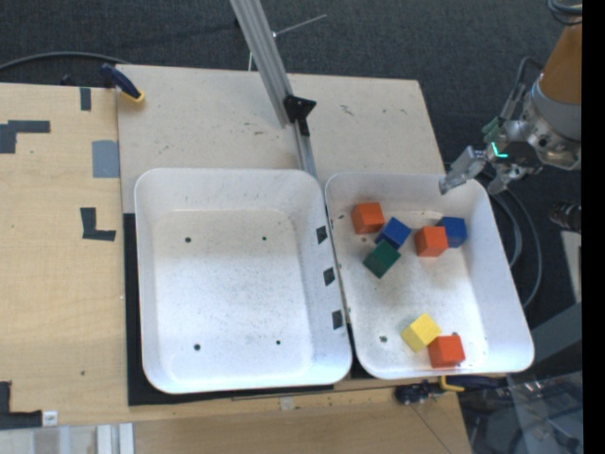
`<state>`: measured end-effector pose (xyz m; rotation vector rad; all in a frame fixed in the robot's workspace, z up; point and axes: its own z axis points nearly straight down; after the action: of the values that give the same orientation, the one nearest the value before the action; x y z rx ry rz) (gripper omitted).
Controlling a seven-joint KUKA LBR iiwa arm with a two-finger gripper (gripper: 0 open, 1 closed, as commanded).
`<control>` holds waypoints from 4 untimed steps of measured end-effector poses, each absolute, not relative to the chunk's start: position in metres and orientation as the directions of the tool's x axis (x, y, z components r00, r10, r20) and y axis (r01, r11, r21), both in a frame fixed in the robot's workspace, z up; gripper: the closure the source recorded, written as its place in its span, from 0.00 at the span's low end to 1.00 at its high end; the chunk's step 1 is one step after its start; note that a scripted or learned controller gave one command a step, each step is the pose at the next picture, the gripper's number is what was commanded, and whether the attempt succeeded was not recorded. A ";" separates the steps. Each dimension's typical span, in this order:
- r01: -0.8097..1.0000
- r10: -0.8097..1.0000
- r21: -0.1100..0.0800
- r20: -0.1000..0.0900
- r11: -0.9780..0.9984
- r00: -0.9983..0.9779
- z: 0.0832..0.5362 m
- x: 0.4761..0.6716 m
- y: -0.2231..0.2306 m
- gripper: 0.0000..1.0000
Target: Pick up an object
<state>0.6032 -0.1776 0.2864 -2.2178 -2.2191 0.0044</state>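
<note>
**A:** Over the far right corner of the right shallow white plastic bin (501, 282) hangs the grey two-finger gripper (470, 172), just above the rim, on the grey arm with the orange band (565, 60). Log that.

**B:** Logged. Finger state?

**A:** The fingers look splayed a little, with nothing between them. No block is touched.

**B:** Contents of that bin?

**A:** Seven small blocks. Far group: an orange wooden cube (368, 218) at the left; a dark blue cube (395, 232) just beside it, touching a dark green cube (382, 259) below it. To the right, a second orange cube (431, 241) sits against a smaller blue cube (455, 230). That pair lies nearest the gripper, yet apart from it.

**B:** And the near end?

**A:** A yellow cube (421, 331), tilted, touching a red-orange cube (446, 350) by the near wall.

**B:** Left side?

**A:** The left shallow white bin (151, 253) shows speckled dirt on its floor. A slanted grey metal rail (265, 45) runs down between the bins.
</note>
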 end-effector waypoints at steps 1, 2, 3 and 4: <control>1.000 1.000 -0.001 -0.001 0.002 -0.002 0.289 0.604 -0.178 0.00; 1.000 1.000 -0.007 0.001 0.002 -0.002 0.228 0.599 -0.169 0.00; 1.000 1.000 -0.008 0.001 0.002 -0.001 0.163 0.599 -0.165 0.00; 1.000 1.000 0.002 -0.003 0.001 -0.001 0.125 0.601 -0.167 0.00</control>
<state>0.6006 -0.1665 0.1253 -2.2223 -2.2252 0.0006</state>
